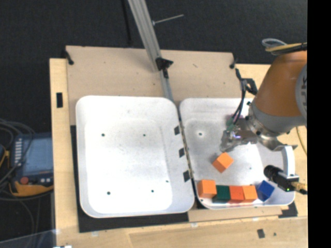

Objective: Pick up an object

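Orange cube (223, 161) is what I'm going for, sitting tilted on a corner-ish angle out in the open floor of the right bin (207, 115), apart from the row of blocks lined up along the near wall: an orange one (208, 188), a green one (223, 193), two more orange (237, 193) (250, 192) and a blue one (265, 189) at the end. My gripper (231, 137) hangs just above and a bit behind that loose cube, not touching it as far as I can see. Honestly can't tell from up here whether it's spread or pressed together, the wrist hides too much, so no claims there. Nothing is pinched yet, that much looks safe to say. My take on doing this bit right: the cube is rotated relative to the bin walls, so I'd want the wrist turned to meet two flat faces and not the corners, otherwise it'll just squirt out sideways. Also want to be centred over it before dropping, since right now I look offset toward the far side. Good news is it's well clear of the row and the walls, so there's room to come straight down. The left bin (88, 138) doesn't matter for this one.
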### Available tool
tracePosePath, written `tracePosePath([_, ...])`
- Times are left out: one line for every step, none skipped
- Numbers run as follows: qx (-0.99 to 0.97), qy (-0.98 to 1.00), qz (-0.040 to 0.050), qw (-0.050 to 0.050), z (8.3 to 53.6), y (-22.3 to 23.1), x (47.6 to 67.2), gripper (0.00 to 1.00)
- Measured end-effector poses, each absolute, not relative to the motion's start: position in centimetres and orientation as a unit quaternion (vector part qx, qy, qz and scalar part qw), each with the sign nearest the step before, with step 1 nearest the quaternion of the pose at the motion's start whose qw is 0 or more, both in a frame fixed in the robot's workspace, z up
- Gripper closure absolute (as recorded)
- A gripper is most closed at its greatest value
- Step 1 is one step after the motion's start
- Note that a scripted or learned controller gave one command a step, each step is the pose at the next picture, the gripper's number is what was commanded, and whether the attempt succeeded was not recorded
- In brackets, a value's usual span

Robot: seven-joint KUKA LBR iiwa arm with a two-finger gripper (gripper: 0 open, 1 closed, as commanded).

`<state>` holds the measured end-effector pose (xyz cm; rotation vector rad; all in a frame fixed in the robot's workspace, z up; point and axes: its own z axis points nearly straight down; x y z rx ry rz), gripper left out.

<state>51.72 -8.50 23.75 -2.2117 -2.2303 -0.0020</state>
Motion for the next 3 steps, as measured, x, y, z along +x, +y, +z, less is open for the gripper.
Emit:
tracePosePath([-0.704,-0.710,-0.0004,0.001,23.0,-2.6,51.5,1.00])
tracePosePath([-0.704,-0.710,-0.0017,0.000,23.9,2.7,50.8,1.00])
tracePosePath([-0.705,-0.709,0.0007,0.001,22.8,7.6,51.0,1.00])
